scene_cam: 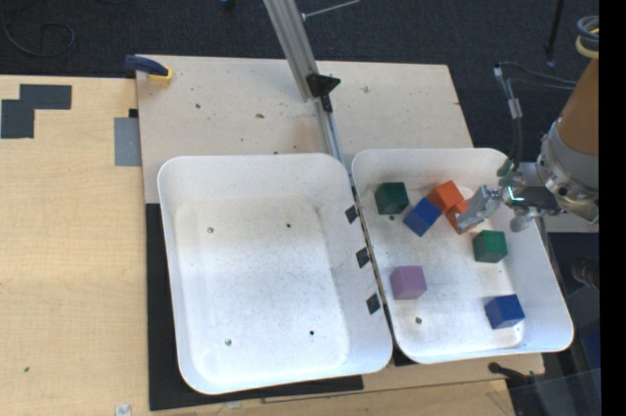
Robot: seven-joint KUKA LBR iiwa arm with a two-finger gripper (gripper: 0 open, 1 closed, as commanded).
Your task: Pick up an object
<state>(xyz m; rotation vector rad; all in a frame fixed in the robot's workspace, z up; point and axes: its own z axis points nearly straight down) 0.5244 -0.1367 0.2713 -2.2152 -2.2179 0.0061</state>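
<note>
Jaws appear parted, though blurred, on the gripper [473, 212], set against the orange block [449, 198]. Beside that block are seen a blue block [422, 216] and two green blocks [392, 198].

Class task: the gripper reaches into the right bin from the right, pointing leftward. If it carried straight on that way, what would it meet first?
Most likely the orange block, just left of the gripper. The blue block lies beyond it. Height is unclear from this view, so the gripper could pass above.

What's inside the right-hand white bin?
Inside the right bin: two green blocks, two blue blocks, a purple block, and an orange block partly covered by the gripper.
</note>
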